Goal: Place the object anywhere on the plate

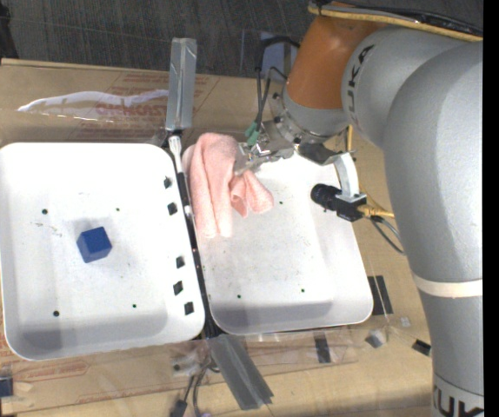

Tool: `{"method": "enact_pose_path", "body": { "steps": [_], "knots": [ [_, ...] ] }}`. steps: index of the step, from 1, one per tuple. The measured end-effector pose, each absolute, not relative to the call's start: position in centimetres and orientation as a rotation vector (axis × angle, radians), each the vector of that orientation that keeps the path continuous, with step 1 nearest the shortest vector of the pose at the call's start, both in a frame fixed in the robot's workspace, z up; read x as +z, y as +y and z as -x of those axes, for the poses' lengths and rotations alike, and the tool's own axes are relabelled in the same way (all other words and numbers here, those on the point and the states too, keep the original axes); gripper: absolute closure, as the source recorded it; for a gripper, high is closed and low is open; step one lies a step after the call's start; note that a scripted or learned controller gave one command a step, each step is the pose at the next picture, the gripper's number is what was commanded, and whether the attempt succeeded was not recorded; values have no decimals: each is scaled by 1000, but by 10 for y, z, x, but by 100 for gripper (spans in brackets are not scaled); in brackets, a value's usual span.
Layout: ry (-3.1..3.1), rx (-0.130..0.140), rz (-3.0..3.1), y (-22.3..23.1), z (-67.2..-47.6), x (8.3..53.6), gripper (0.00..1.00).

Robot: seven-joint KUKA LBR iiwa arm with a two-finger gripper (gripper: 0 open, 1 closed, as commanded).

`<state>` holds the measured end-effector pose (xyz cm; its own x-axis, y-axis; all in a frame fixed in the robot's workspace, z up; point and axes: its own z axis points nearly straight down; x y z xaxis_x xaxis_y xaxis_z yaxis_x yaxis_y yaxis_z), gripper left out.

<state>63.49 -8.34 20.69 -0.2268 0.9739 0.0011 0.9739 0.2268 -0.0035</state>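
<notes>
The crumpled pink cloth (217, 182) lies in the far-left corner of the right-hand shallow white bin (297, 259), draped against the wall shared with the left bin, one fold trailing toward the bin's middle. My two-finger gripper (251, 156) sits at the cloth's far edge, touching its upper folds. A small blue cube (95, 243) rests well apart near the centre of the left-hand white bin (32, 189).
</notes>
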Motion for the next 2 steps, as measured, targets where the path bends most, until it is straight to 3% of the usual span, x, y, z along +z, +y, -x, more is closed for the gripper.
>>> {"method": "enact_pose_path", "body": {
  "steps": [1, 2],
  "knots": [
    [-2467, 2, 1942, -82, -635, 231, 100],
    [-2807, 4, 1403, -31, -630, 241, 100]
  ]
}}
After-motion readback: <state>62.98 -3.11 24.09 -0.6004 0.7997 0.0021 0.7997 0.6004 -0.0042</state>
